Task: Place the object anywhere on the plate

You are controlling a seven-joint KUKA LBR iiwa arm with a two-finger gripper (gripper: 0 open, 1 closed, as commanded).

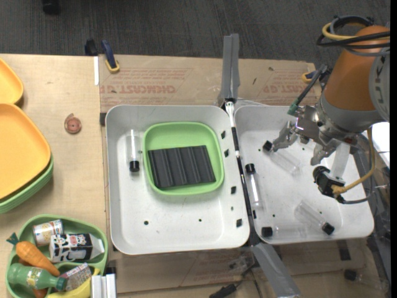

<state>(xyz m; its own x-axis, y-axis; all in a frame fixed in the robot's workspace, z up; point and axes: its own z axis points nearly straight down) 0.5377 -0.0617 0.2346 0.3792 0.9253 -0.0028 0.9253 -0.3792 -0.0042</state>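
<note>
A green square plate (183, 135) sits in the left bin (124, 216) with a dark ribbed rectangular object (183, 166) lying flat on it. My gripper (295, 150) hangs over the upper middle of the right bin (347, 228), its fingers spread open and nothing between them. A clear tube with a black cap (280, 158) lies on the bin floor just below the left fingertip (273, 143). The orange band and grey wrist hide the bin's far right corner.
Another clear tube with a black cap (133, 151) lies left of the plate. Two more clear tubes lie in the right bin, one along its left wall (252, 185) and one near the front (313, 218). Yellow plates (22, 148) and a bowl of toy food (53, 259) sit off to the left.
</note>
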